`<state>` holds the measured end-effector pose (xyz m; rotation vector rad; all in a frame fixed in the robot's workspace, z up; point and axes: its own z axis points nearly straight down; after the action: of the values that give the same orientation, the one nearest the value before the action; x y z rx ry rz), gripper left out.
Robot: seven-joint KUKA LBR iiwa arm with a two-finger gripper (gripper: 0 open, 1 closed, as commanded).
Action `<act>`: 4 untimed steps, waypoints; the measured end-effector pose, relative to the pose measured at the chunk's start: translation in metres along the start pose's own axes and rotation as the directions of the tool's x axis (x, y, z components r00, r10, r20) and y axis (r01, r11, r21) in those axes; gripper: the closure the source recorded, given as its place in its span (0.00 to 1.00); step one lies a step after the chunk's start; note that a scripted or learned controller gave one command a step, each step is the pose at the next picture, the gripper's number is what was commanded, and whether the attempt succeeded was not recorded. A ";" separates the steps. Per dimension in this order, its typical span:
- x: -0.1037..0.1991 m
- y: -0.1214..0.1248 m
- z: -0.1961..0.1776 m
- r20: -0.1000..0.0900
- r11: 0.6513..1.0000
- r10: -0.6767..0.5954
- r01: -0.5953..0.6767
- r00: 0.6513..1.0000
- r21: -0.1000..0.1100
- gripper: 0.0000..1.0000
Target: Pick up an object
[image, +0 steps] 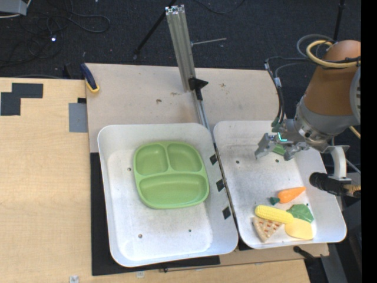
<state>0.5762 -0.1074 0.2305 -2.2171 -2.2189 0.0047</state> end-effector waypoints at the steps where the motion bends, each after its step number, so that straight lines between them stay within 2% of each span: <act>1: 0.000 0.001 -0.001 0.000 1.000 0.000 0.000 1.000 -0.002 0.00; 2: 0.006 0.002 0.044 0.000 1.000 0.001 -0.001 1.000 0.002 0.00; 3: 0.004 0.001 0.109 0.000 1.000 0.002 -0.002 1.000 0.004 0.00; 4: 0.004 0.002 0.140 -0.001 1.000 0.002 -0.002 1.000 -0.004 0.00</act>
<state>0.5778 -0.1029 0.0909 -2.2207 -2.2188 -0.0004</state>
